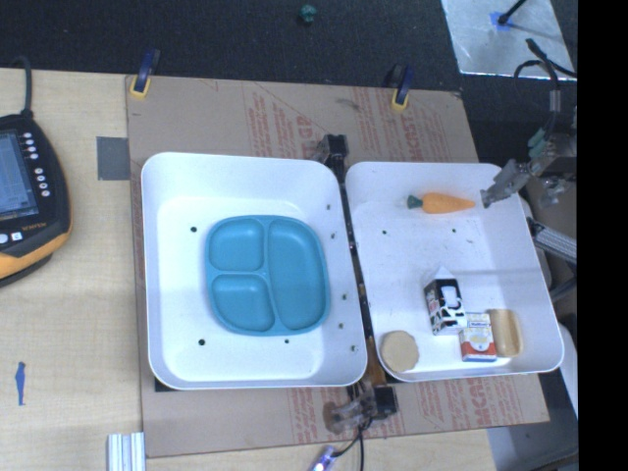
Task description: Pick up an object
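Note:
An orange toy carrot (444, 203) with a green top lies near the far edge of the right bin (392, 263). My gripper (502, 185) hangs at that bin's far right corner, just right of the carrot's tip and apart from it. A black-and-white small carton (444, 305) stands toward the bin's near side. Beside it lie a red-and-white carton (477, 340), a tan block (506, 332) and a round tan disc (399, 351). Nothing shows in the gripper.
The left bin (177, 263) holds a blue divided plate (266, 274). A teach pendant (25, 189) rests on the bench at far left. Blue clamps (144, 72) (399, 84) hold the cardboard sheet's far edge. Cables and arm parts (549, 155) crowd the right side.

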Robot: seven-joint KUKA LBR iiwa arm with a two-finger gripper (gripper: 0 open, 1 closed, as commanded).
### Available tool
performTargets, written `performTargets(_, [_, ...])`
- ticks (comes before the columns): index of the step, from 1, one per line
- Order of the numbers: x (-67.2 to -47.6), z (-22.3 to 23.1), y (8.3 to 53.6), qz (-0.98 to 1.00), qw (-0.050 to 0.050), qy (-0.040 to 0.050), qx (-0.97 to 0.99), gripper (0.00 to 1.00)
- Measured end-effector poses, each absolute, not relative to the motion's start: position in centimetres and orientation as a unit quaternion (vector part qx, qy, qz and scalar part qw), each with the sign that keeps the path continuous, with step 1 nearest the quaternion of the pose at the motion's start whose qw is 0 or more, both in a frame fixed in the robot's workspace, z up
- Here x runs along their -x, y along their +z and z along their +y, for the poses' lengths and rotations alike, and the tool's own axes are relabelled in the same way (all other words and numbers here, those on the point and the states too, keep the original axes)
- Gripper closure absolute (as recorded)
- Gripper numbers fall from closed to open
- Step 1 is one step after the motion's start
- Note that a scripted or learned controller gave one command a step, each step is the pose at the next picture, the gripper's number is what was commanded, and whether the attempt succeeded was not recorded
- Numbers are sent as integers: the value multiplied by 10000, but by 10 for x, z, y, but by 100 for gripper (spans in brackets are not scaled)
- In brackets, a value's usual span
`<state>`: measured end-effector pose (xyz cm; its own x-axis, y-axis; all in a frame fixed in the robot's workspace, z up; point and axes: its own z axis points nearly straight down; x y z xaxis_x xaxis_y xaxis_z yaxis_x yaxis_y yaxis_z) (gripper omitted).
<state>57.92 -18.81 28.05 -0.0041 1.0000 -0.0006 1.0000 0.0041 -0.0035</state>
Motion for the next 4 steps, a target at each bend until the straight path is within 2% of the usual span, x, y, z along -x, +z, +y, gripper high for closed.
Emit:
performTargets(1, [-554, -161, 188, -7085, 14, 21, 7057, 0])
performTargets(2, [-541, -154, 91, -7089, 22, 22, 7053, 0])
performTargets(3, [-542, -155, 102, -7098, 13, 28, 7044, 100])
performTargets(4, [-542, -155, 101, -7098, 12, 29, 7044, 0])
